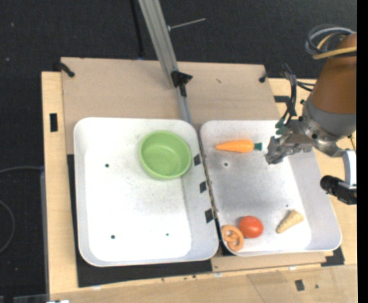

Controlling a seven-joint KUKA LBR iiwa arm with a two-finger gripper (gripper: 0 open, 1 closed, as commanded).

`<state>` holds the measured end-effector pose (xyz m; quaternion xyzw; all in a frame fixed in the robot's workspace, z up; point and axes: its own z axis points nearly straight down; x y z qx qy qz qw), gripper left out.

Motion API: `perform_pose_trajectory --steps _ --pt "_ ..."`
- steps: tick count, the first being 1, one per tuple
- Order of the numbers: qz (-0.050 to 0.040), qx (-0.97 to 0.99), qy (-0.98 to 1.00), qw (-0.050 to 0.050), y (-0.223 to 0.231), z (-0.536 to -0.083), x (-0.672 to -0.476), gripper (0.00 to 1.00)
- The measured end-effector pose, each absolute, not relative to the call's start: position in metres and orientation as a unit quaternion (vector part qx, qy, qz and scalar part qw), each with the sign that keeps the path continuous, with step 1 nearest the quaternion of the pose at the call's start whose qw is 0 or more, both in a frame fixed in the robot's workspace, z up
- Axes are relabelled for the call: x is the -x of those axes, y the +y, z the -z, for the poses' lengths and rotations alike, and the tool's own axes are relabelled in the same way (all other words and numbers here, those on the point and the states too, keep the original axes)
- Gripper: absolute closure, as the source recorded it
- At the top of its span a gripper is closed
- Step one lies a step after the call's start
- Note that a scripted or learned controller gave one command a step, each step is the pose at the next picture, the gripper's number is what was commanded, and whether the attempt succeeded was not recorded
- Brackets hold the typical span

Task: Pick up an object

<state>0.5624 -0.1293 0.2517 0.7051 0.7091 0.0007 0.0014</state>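
Note:
The right bin (259, 188) holds an orange carrot (234, 146) near its far edge, a red tomato (251, 226), a pretzel-like orange piece (232, 237) at the near left corner, and a tan wedge (290, 221). A green bowl (165, 154) sits in the left bin (117, 219). My gripper (274, 155) hangs over the right bin's far right part, just right of the carrot's green end and apart from it.
A slanted metal pole (161, 43) rises behind the bins. Black clips (204, 185) line the seam between the two bins. The wooden bench (139, 74) surrounds them, with cables at the far right.

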Motion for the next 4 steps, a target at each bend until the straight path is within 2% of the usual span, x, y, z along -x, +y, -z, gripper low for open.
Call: perform_pose_trajectory --steps 1,2,3,4 --pt "-0.0003 -0.705 0.709 0.0 -0.085 -0.241 -0.578 1.0" --pt "-0.0013 -0.704 0.71 0.001 -0.029 -0.241 -0.605 1.0" --pt "-0.0017 -0.704 0.71 0.001 0.024 -0.251 -0.621 1.0" --pt "-0.0007 -0.705 0.709 0.0 0.074 -0.246 -0.628 1.0"
